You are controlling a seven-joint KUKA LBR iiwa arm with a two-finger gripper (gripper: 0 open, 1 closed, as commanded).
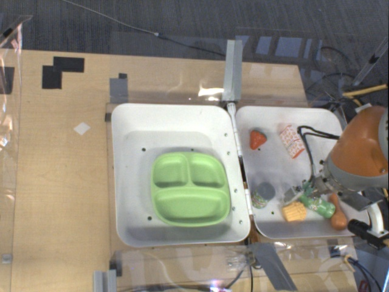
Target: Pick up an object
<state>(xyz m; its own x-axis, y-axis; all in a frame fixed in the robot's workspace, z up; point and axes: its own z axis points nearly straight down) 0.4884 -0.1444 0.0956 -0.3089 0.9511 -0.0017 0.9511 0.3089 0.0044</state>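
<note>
Green object (320,207) beside fingers (302,193)

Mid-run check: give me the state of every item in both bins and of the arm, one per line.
green divided plate: flat, right way up, in the left bin.
red strawberry-like piece: loose, right bin, far end.
red-and-white packet: lying flat, untouched.
grey round piece: resting near the divider.
yellow piece: lying at the near wall.
green object: lying under the gripper.
orange carrot-like piece: lying beside it.
</note>
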